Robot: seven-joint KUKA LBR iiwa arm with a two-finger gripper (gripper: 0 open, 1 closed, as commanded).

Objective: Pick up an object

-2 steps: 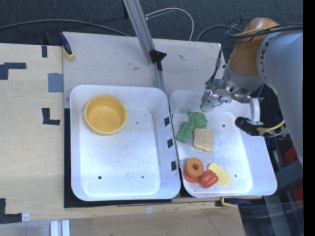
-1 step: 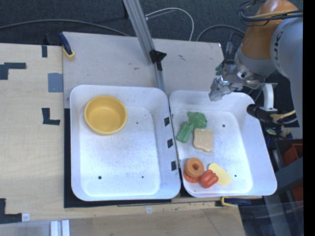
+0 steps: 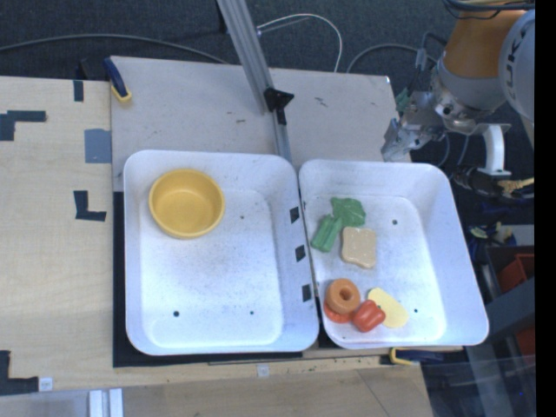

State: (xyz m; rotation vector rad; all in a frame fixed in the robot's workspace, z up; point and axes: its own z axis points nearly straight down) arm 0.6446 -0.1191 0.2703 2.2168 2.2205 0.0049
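Observation:
In the right bin (image 3: 434,233) lie a green broccoli-shaped toy (image 3: 337,221), a tan bread slice (image 3: 359,247), an orange ring (image 3: 342,297), a red pepper (image 3: 367,317) and a yellow flat piece (image 3: 391,309). A yellow bowl (image 3: 186,202) sits at the back left of the left bin (image 3: 217,311). My gripper (image 3: 398,142) hangs at the back edge of the right bin, apart from all the toys, with nothing visible in it.
A slanted metal pole (image 3: 252,50) rises from between the bins at the back. Cables (image 3: 321,33) lie on the bench behind the bins. A blue and yellow clamp (image 3: 116,80) sits at the back left corner of the board.

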